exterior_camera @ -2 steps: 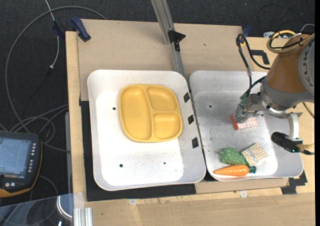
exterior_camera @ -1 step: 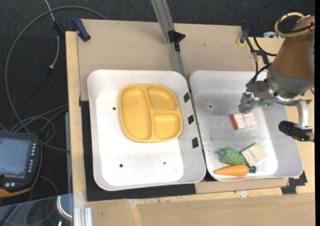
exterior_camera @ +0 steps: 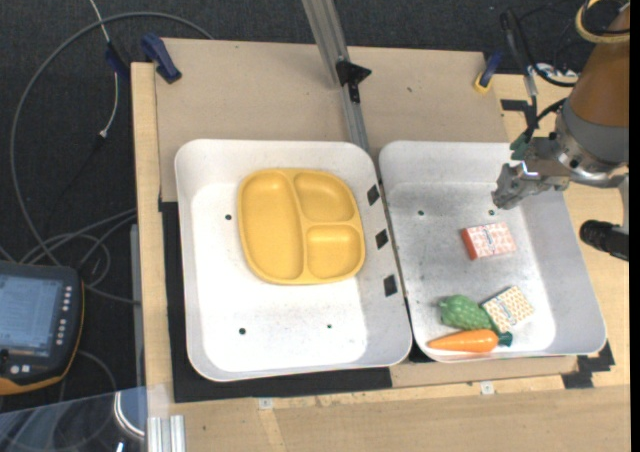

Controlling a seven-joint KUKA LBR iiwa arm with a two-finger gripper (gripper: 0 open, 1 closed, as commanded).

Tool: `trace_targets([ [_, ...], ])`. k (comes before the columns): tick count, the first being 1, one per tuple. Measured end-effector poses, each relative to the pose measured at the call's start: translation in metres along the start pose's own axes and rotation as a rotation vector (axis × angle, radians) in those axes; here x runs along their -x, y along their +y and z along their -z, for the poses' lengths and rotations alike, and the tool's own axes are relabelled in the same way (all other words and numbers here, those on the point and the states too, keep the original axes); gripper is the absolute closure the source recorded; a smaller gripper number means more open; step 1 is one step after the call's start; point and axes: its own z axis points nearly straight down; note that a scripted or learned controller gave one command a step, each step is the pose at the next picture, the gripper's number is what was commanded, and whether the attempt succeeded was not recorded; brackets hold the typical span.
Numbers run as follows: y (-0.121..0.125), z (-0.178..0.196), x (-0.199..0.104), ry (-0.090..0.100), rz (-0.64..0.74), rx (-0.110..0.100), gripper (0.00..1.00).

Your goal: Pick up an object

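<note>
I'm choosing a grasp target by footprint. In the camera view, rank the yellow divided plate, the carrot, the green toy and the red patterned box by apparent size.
1. Yellow plastic divided plate
2. Orange toy carrot
3. Bumpy green toy vegetable and small red patterned box: they look alike, so unranked.

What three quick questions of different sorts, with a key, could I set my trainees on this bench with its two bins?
1. True or false: the yellow divided plate lies in the left bin.
2. Which thing lies closest to the gripper? A) the carrot B) the red patterned box C) the green toy
3. Fill in: the right bin holds ____ loose objects, counting the tan patterned box.

Key: 1. True. 2. B; the box sits just below the gripper, while the carrot and green toy lie near the bin's front edge. 3. Four.
</note>
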Motion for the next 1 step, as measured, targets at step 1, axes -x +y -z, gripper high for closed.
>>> trace_targets([
  [1, 0.0252, 0.0084, -0.0511, 0.003, 0.005, -0.003, 1.00],
])
